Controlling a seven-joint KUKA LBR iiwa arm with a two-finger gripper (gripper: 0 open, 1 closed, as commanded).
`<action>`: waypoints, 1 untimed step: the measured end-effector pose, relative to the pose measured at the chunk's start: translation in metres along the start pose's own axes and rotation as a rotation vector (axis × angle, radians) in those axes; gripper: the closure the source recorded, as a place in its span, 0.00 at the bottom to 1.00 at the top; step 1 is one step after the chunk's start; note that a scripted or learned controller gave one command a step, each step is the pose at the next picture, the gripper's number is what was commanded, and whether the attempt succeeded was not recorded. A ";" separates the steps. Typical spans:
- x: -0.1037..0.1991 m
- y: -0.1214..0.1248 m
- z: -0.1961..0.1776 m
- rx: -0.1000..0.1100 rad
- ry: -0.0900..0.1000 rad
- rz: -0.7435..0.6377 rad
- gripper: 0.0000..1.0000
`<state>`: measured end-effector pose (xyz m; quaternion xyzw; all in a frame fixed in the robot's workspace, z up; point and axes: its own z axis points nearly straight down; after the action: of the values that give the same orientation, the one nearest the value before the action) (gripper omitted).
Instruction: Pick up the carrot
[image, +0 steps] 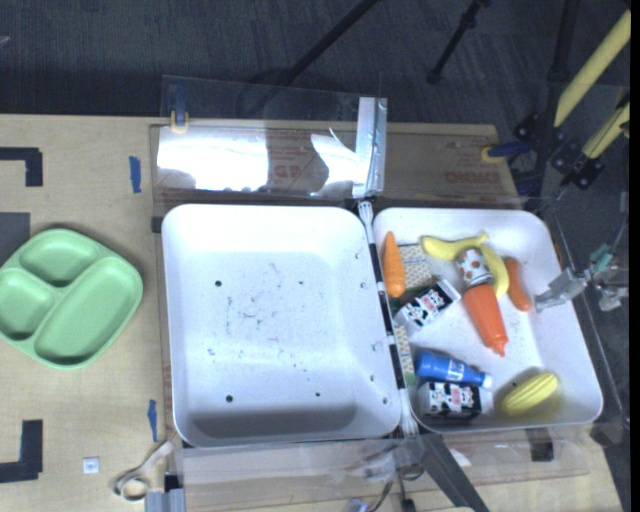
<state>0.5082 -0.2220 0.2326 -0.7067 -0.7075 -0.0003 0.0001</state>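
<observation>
Two carrots, it seems, in the right bin: one carrot against its left wall, beside the banana; a larger orange cone mid-bin. Gripper at the right rim, finger state unclear.

bench: light wood | on it: two white bins side by side | green divided plate at left

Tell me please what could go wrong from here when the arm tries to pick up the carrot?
Several orange things lie close in the right bin: the large carrot, a slimmer one by the divider, another beside it. The pincer may take the wrong one. A banana and small bottle crowd the carrot's top, so it may nudge them.
</observation>
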 end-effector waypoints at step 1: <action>0.020 0.021 0.107 0.004 0.004 0.185 0.00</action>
<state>0.5287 -0.2017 0.1255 -0.7689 -0.6393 -0.0003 0.0028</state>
